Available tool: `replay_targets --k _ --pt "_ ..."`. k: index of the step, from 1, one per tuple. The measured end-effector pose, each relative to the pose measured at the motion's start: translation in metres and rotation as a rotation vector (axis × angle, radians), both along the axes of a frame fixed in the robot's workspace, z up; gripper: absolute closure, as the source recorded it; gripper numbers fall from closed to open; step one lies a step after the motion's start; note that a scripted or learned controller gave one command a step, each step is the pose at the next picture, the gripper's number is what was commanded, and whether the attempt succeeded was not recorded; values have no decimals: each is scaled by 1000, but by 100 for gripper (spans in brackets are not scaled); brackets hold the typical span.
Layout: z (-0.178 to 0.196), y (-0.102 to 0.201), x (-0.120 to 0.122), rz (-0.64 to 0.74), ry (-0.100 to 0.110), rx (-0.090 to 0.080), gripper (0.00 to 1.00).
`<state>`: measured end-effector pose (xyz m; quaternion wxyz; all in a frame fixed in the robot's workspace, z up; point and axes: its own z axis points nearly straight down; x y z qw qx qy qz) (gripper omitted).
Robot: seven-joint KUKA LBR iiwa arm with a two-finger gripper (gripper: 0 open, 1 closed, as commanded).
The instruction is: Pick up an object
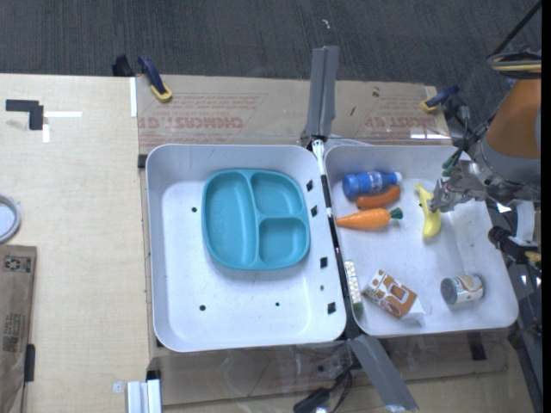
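Observation:
The right bin (484,246) holds a blue bottle (368,182), a small orange vegetable (379,200), a carrot (366,220), a yellow banana (430,220), a brown and white carton (393,296) and a small can (461,289) lying on its side. My gripper (448,194) reaches in from the right and sits low at the banana's upper end, right beside or touching it. The grey wrist and orange band rise above it at the right edge. Nothing is visibly lifted.
The left bin (176,312) holds a blue divided plate (256,219). A grey divider post (323,93) stands between the bins at the back. Clamps (155,80) hold the cardboard behind. A tape roll (5,219) lies on the far left bench.

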<state>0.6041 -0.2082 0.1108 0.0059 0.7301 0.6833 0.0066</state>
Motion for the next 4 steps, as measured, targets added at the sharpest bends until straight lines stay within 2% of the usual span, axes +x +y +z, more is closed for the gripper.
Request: replay_targets --k 1,2,3,4 --pt "100 43 19 -346 19 1 100" --pt "99 43 18 -346 19 0 0" --pt "68 19 17 -260 21 1 0" --pt "85 34 -26 -264 20 1 0"
